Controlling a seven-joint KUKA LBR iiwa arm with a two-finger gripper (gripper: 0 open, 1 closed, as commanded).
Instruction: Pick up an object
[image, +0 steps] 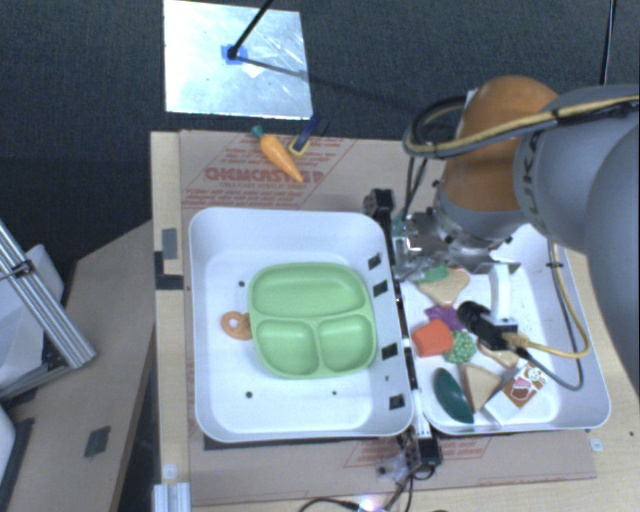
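My gripper (418, 254) is low at the back left of the right bin (590, 400), close to the wall between the two bins. Just in front of it lie a small green piece (434, 271) and a tan flat piece (447, 288). Further forward are a purple piece (439, 318), an orange-red block (431, 341), a green broccoli toy (461, 348), a dark green oval (452, 396), a tan wedge (484, 381) and a small white printed box (523, 386). The arm's bulk hides the bin's back part.
The left bin (215, 250) holds a green divided plate (311, 318) and a small orange ring (236, 325). A toy carrot (280, 157) lies on the cardboard behind the bins, near a shiny foil sheet (238, 60). A white tube (501, 291) lies in the right bin.
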